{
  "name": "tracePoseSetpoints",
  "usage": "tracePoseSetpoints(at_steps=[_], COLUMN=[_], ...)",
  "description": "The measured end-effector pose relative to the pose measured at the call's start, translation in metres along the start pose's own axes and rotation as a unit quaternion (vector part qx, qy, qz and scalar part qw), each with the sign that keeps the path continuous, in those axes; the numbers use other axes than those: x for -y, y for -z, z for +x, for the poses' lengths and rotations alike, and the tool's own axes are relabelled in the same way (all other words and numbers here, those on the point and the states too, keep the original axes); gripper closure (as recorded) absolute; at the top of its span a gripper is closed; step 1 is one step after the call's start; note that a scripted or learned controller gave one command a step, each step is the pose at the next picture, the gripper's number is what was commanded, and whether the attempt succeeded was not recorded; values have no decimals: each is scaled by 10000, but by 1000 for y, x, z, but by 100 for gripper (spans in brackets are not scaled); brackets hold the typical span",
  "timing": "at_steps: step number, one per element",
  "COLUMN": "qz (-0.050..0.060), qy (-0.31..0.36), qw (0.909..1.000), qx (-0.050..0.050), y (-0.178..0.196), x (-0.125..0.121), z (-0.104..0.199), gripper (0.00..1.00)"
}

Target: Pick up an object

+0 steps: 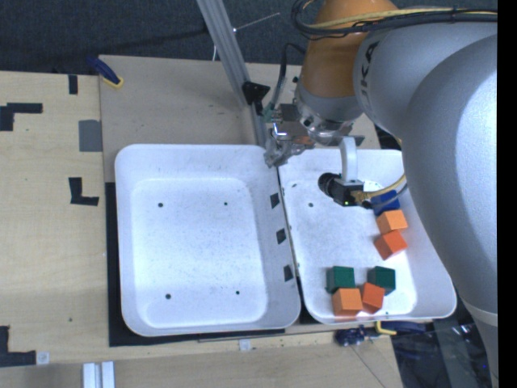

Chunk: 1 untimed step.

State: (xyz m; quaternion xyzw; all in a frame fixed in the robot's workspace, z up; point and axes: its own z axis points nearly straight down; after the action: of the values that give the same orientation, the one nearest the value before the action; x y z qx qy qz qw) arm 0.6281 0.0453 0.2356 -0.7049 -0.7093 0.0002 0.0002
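My gripper [277, 150] hangs over the far edge of the bins, just where the left bin [129, 217] and the right bin [428, 293] meet. It is well apart from the blocks. In the right bin lie two orange blocks [393, 221] [391, 243] by the right wall. Nearer the front sit two green blocks [340, 277] [381, 278] with two more orange blocks [347, 301] [372, 296] touching them. A blue piece [388, 201] shows beside the upper orange block, partly hidden.
The grey arm [436, 111] covers the far right of the right bin. A slanted metal bar [230, 47] rises behind the bins. A blue and yellow item [107, 71] lies on the bench at far left.
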Motion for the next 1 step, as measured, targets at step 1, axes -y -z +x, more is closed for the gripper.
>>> tracePoseSetpoints(at_steps=[1], qz=[0], qy=[-6], qw=[10000], qx=[0], y=[-8], x=[-21], z=[40], gripper=[100])
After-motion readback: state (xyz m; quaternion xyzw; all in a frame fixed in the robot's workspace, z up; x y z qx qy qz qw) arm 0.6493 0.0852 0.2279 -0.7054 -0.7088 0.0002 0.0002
